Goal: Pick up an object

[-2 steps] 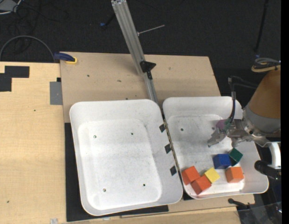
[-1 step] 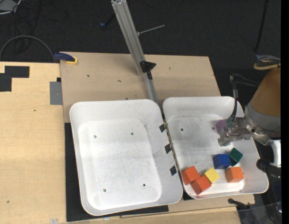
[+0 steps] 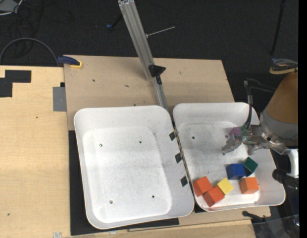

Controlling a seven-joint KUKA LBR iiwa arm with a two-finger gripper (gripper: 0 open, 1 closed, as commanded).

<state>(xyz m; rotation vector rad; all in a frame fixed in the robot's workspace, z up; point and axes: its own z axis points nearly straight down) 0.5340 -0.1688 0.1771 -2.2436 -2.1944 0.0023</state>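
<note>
The arm reaches in from the right over the right bin (image 3: 213, 114). My gripper (image 3: 231, 144) hangs low over the middle right of that bin. A small purple thing (image 3: 235, 131) shows right at the gripper's upper edge; whether it is held I cannot tell. Just below the gripper lie a blue block (image 3: 235, 171) and a dark green block (image 3: 250, 164), touching each other. Along the bin's near side sit a yellow block (image 3: 225, 186), an orange block (image 3: 249, 185) and two red-orange blocks (image 3: 202, 184) (image 3: 213, 196).
The left bin (image 3: 94, 118) adjoins the right one, with black clips (image 3: 178, 157) along the shared rim. A slanted metal rail (image 3: 141, 43) rises behind the bins. Wooden bench surface (image 3: 25, 133) extends to the left.
</note>
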